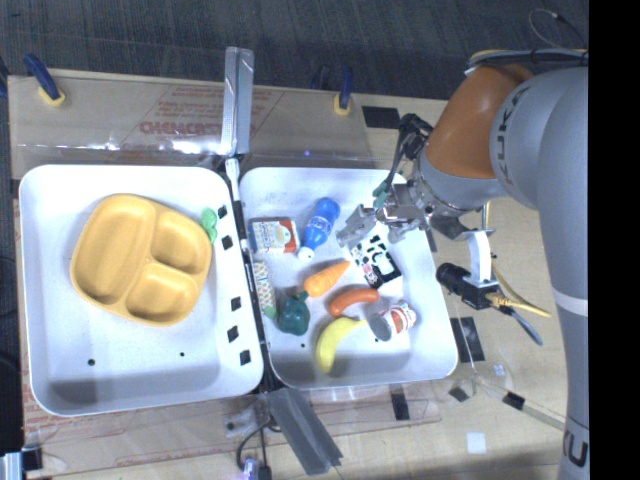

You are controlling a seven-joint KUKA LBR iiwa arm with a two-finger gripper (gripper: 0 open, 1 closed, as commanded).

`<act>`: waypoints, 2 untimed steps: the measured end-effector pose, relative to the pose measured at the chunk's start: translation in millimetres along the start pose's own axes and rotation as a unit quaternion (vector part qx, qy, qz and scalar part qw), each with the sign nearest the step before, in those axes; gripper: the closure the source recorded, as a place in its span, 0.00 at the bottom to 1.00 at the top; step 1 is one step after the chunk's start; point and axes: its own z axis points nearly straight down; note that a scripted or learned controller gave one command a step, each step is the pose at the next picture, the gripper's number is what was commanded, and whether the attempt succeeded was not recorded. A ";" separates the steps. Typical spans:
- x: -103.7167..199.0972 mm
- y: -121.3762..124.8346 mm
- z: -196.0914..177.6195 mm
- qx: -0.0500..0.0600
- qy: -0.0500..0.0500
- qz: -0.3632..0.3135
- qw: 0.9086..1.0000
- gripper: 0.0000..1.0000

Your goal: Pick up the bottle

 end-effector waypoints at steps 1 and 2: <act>38.4 82.7 93.9 -0.001 0.001 0.166 0.986 0.00; 40.6 83.3 83.4 0.000 0.001 0.162 0.987 1.00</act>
